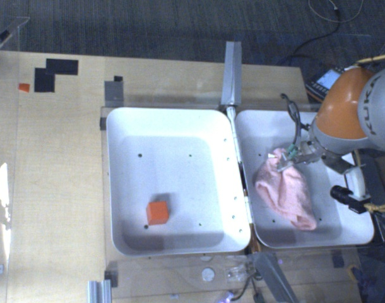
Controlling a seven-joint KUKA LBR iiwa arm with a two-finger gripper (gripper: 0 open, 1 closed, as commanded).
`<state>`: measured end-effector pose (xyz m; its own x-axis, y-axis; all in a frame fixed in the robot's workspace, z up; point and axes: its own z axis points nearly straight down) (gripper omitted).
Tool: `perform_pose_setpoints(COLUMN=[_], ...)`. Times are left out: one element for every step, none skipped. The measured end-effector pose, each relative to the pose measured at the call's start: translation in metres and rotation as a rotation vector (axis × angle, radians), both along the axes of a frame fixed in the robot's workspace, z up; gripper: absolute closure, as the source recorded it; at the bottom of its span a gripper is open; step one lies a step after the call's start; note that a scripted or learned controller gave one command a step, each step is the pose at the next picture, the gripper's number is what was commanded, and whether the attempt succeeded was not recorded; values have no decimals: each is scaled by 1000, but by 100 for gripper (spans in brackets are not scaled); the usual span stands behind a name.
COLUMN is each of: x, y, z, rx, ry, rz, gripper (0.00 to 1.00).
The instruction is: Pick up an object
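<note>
The end effector (288, 158) sits at the top edge of the crumpled pink cloth (286, 189) in the right white bin (356, 232); I cannot tell its state. Thin fabric could slip free during lifting.

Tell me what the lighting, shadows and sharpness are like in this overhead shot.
Camera view: soft, even light; the orange block throws a faint shadow on the left bin; a bright glare streak marks the bench at far left; the pink cloth in the right bin looks slightly soft, and the gripper at its top edge is blurry.
</note>
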<state>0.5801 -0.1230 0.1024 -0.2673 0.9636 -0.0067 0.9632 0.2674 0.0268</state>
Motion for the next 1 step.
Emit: perform_pose_setpoints(x=[13], y=[72], z=[115], rx=[1], ry=[22], rz=[-110], gripper=[100])
